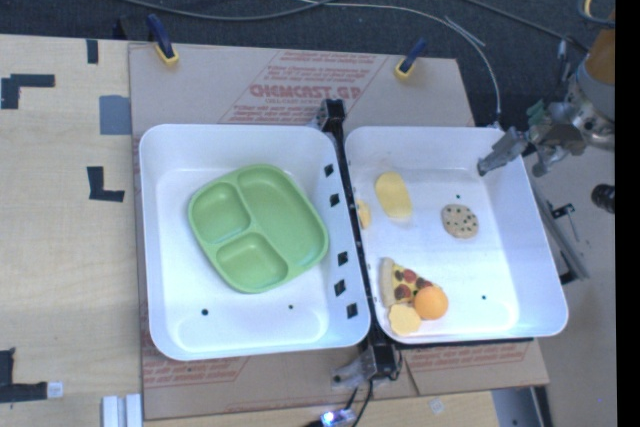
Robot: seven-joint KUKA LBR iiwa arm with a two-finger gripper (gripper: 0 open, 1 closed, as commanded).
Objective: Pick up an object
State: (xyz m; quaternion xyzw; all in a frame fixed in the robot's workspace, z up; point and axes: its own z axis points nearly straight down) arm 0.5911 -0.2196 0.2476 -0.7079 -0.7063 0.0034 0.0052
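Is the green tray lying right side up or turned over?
Right side up. The green tray lies flat in the left bin, and its three hollow sections face upward with raised rims between them.

Pale wooden counter (pixel 60 245) carrying a cardboard sheet (pixel 300 85). On that sheet, two white bins touching side by side: left bin (pixel 160 245), right bin (pixel 520 255). Blue-and-yellow clamps (pixel 160 40) at the sheet's far edge.

Even, soft overhead light; the white bins (pixel 445 245) look bright, nearly washed out. Shadows beneath the green tray (pixel 258 227) are faint. The whole view is slightly grainy and soft.
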